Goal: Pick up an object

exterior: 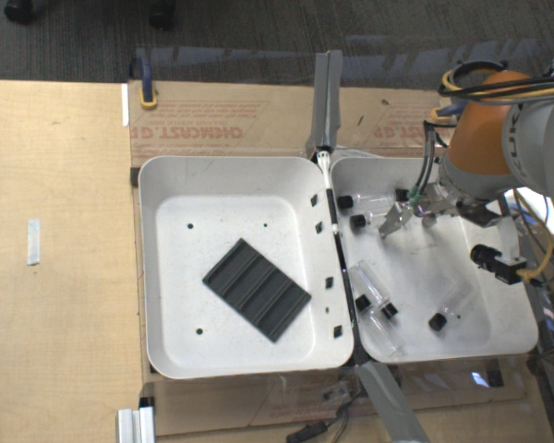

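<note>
A dark grey ribbed rectangular slab (257, 289) lies at a slant on the floor of the left bin (166, 340). In the right bin (499, 340) a clear plastic piece (373, 291) lies near the left wall, with small black bits (437, 321) scattered around it. My gripper (399, 218) hangs low over the upper left part of the right bin, below the orange band (480, 132) of the arm. It is apart from the clear piece and far from the slab. I see nothing held in it.
A grey metal divider post (326, 100) rises between the bins at the back. Brown cardboard (222, 123) lies behind the bins, and a wooden bench top (55, 247) spreads to the left. Cables (522, 266) hang at the arm's right side.
</note>
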`<state>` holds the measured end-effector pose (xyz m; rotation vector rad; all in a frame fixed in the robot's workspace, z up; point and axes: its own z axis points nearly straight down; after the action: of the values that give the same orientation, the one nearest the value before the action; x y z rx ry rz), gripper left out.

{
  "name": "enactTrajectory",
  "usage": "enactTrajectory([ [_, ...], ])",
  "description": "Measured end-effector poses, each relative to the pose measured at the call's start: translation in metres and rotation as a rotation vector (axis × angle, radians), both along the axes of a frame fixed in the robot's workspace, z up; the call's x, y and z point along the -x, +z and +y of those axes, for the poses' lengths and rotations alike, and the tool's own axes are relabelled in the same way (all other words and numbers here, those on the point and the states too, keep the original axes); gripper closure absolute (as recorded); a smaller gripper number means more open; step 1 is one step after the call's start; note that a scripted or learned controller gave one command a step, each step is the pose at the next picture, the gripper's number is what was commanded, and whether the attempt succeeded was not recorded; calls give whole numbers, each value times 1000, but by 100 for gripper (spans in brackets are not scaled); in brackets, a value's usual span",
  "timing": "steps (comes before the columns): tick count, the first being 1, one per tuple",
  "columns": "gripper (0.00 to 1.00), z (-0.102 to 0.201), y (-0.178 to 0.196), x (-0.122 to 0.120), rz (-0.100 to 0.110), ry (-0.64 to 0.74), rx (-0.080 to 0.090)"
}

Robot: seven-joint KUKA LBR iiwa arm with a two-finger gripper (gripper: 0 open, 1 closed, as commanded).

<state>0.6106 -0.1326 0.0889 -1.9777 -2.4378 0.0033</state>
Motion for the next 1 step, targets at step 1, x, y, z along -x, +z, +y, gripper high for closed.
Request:
enactTrajectory([
  [1, 0, 5, -4, -37, 45, 1, -3],
])
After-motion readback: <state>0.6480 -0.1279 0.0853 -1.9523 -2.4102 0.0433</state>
